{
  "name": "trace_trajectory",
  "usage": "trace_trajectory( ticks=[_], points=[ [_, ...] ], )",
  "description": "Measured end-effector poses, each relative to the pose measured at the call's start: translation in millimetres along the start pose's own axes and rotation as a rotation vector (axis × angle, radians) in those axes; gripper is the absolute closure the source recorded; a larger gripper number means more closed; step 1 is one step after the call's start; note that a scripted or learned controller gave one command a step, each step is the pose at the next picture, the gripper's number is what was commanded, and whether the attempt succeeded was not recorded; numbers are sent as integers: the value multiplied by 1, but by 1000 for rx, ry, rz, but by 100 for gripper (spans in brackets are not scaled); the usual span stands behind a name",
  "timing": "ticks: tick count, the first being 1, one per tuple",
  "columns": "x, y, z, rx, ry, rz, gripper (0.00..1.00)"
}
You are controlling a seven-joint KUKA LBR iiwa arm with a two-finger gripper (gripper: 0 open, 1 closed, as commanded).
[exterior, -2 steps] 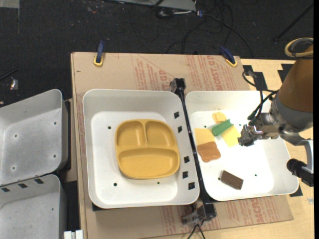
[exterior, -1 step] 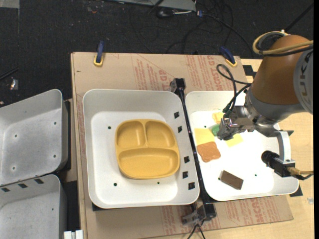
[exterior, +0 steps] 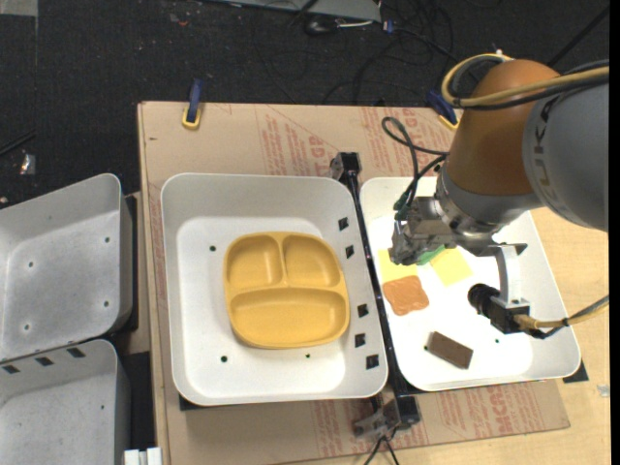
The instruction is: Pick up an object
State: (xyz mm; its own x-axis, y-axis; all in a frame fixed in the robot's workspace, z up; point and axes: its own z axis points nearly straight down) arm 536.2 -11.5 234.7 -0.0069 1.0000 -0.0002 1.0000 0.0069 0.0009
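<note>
The hand [exterior: 415,245] hung low in the right bin [exterior: 552,356], its grip impossible to tell, so a clean pick probably meant centring over the orange block [exterior: 406,294] at its six o'clock before closing.

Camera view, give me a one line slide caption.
KUKA arm's gripper hangs over right bin holding orange, yellow and brown pieces; yellow tray fills left bin.

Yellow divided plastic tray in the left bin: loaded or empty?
Empty. All three compartments of the yellow divided plastic tray show bare yellow plastic, nothing lying in them.
</note>
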Motion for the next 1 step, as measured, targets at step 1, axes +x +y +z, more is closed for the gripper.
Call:
trace_trajectory(
  ticks=[1],
  points=[
    [52,29,-8,-2,2,-1,100]
  ],
)
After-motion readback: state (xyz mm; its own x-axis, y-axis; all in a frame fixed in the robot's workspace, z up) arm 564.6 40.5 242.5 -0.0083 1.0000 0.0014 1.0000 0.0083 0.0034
